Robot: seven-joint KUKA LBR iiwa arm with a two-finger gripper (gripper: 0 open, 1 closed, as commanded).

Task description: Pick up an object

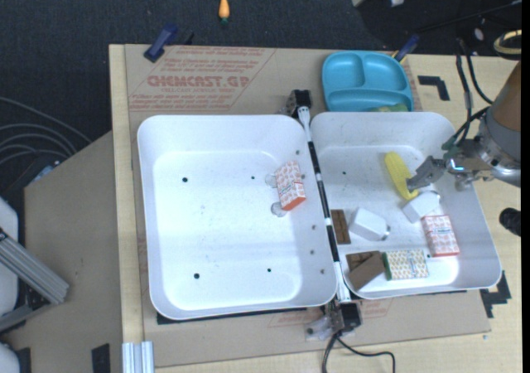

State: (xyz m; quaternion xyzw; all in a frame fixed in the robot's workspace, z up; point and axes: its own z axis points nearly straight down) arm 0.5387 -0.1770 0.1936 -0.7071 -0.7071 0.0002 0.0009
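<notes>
White plastic forms both bins. In the left bin (207, 222) one small red and white carton (290, 186) lies near the right wall. The right bin (472, 272) holds a yellow banana (399, 174), a white block (369, 225), a brown packet (367, 267) and two printed boxes (439, 234). The gripper (424, 178) hangs low just beside the banana, its fingers apart, with nothing between them. So no object is lifted yet; closing and raising are left, I think.
</notes>
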